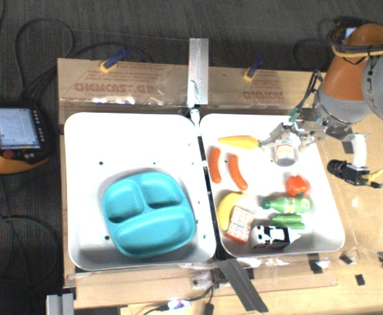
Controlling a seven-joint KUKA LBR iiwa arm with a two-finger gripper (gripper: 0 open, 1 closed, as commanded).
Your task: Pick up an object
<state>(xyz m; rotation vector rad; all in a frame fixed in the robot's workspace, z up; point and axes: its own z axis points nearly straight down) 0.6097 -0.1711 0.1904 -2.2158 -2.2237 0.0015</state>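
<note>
A: Reaching in from the right, the arm (349,77) slants down over the right bin (332,202), gripper (284,138) at its far side.

B: Jaws?

A: Spread open, gripping nothing; just left lies a yellow carrot (238,142), two orange sausages (224,168) nearer.

B: Any writing?

A: Red lettering on the cardboard (132,84) beyond the bins, too blurred to read.
</note>
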